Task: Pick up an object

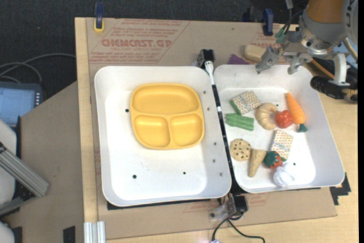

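You see two smooth, slightly glossy white plastic bins (pixel 114 139) on a matt brown board (pixel 142 40) printed in red. In the left bin, the yellow tray (pixel 168 115) looks like smooth matt plastic. Above the bins, the gripper (pixel 280 64) shows dull grey metal.

Left bin (pixel 114 139): white. In it a yellow divided plate (pixel 167 115). Right bin (pixel 324 139): white, holding an orange carrot (pixel 294 107), red tomato (pixel 284 118), green bean pod (pixel 239 120), tan croissant (pixel 265 115), tan cookie (pixel 240 149) with dark chips, and a checked cracker (pixel 246 102). Desk (pixel 142 37): brown board, red lettering.
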